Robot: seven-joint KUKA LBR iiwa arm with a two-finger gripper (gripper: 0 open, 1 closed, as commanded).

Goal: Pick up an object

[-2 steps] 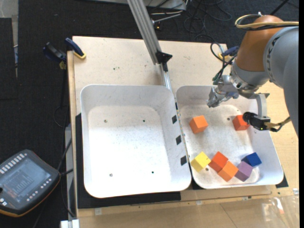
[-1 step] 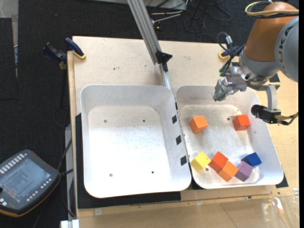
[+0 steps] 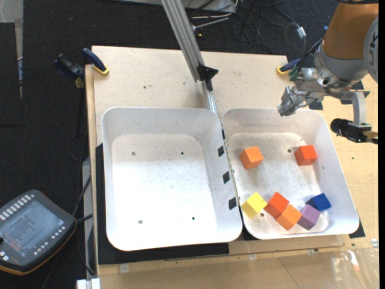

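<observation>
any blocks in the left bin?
No. All the blocks, like the yellow block and the blue block, lie in the right bin, not the left bin.

Honestly, nothing readable here. The only thing that looks like it carries any writing is the handheld pendant (image 3: 30, 230) sitting off the bench's near-left corner, and its grey screen is just rows of blurry lines, way too small to make out a single word or number. The little black squares (image 3: 226, 176) along the divide between the two bins, right of that pendant, are plain dark patches with no characters I can read. The coloured blocks in the bin farther right from the pendant have bare faces, no letters or digits. No brand name or sign legible on anything else either.
</observation>
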